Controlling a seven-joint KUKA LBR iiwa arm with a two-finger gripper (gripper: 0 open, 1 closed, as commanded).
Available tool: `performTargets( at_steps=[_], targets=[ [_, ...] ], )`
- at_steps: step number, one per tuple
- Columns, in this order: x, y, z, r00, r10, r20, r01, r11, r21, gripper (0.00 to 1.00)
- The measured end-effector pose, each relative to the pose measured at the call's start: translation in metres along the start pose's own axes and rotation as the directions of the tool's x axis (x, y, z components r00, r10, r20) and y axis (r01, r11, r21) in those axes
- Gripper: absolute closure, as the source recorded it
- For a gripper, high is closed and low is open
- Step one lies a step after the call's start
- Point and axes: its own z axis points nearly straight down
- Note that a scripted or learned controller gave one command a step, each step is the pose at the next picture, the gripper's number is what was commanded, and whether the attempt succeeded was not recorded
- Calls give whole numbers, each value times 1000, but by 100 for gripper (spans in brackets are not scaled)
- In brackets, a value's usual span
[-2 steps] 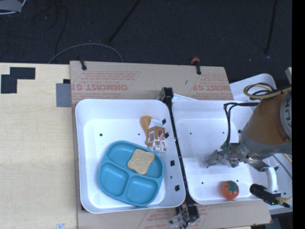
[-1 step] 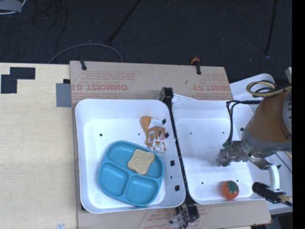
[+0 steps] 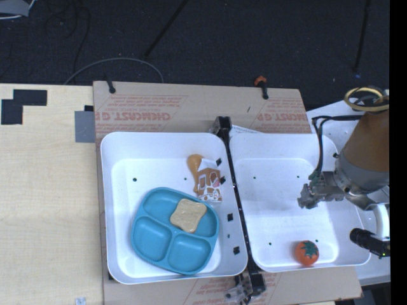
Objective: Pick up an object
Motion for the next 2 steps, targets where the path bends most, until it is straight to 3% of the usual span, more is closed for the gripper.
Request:
performTargets(
  at_steps=[1,2],
  targets=[
    [6,7,-58,1000,0,0,0,1000,1,100],
    [5,8,-84,1000,1,-1,-1,1000,4,100]
  ],
)
